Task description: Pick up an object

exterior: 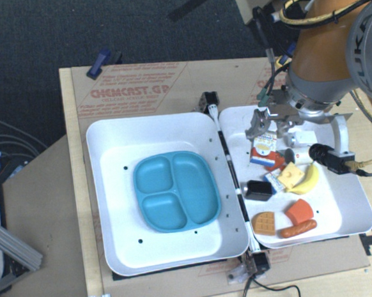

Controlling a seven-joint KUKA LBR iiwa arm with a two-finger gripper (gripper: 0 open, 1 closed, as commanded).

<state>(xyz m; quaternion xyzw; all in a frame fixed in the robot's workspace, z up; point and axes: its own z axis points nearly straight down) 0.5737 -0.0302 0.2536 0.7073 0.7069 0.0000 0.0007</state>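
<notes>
Two shallow white plastic bins side by side on a bench: a left bin (105, 183) and a right bin (351, 208). One turquoise plastic plate (175, 190) with three compartments, lying flat in the middle of the left bin. A cluster of small toy foods in the right bin: one yellow banana (311, 178), one pale yellow cheese wedge (292, 175), one red block (300, 210), one reddish-brown sausage (299, 229) near the front rim, one round tan waffle-patterned biscuit (264, 223), one small black box (258, 190), and one red, white and blue carton (262, 156) toward the back. Cheese wedge touching the banana; sausage just in front of the red block, biscuit just beside both.

Underneath, a tan board (136, 91) printed with red lettering, resting over dark blue-grey carpet (67, 26). Cables on the floor at left, a blue clip (98, 65) at the board's back edge.

From the right, one grey arm with an orange band (327, 24), wrist above the back of the right bin. Two-finger gripper (266, 127) hanging just above the carton, the rest of the cluster nearer the front. Cannot tell whether open or closed on anything; nothing visibly between them.
</notes>
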